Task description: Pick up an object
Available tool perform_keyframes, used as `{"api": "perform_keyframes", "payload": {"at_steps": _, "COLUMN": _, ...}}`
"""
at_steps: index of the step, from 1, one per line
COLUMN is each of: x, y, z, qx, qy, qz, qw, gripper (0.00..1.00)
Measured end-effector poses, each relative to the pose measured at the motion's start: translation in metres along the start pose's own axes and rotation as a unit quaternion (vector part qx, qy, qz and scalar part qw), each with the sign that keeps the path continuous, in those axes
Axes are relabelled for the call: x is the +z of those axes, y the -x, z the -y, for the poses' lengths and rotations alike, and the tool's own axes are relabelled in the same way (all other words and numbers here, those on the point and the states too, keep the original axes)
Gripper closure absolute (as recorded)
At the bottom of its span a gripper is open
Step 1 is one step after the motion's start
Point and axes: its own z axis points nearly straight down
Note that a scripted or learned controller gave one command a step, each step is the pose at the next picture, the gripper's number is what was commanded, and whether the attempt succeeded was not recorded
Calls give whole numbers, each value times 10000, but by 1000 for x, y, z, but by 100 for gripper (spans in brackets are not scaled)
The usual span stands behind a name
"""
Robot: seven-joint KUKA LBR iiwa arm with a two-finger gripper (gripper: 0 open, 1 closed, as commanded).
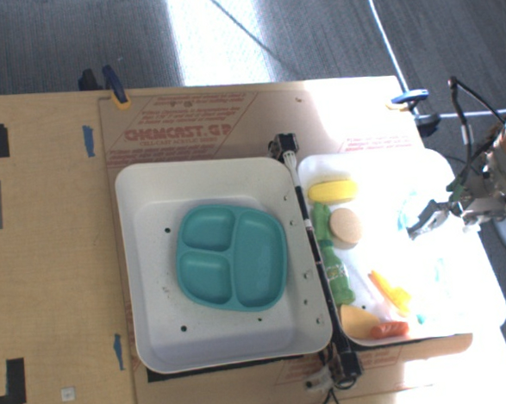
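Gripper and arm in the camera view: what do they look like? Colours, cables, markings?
The gripper is a small, dark grey and silver metal assembly with slim fingers, washed out by strong light over the right bin. Thin black cables loop above and around it. Just an orange-brown patch of the arm shows at the frame's right edge. No markings are legible.

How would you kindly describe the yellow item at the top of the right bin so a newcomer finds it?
Look in the right white bin, along its left wall. At the far end lies a yellow banana-shaped toy. It is plain yellow, unlike the round tan piece just below.
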Motion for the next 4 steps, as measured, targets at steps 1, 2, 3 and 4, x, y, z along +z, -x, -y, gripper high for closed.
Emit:
{"api": "perform_keyframes", "payload": {"at_steps": 1, "x": 179, "y": 9, "z": 7, "qx": -666, "qy": -16, "qz": -7, "qw": 9978, "gripper": 0}}
{"api": "perform_keyframes", "payload": {"at_steps": 2, "x": 190, "y": -13, "z": 4, "qx": -2150, "qy": 11, "qz": 13, "qw": 9766, "gripper": 0}}
{"api": "perform_keyframes", "payload": {"at_steps": 3, "x": 190, "y": -10, "z": 4, "qx": 768, "qy": 29, "qz": 2, "qw": 9970, "gripper": 0}}
{"api": "perform_keyframes", "payload": {"at_steps": 4, "x": 190, "y": -27, "z": 4, "qx": 304, "qy": 27, "qz": 18, "qw": 9995, "gripper": 0}}
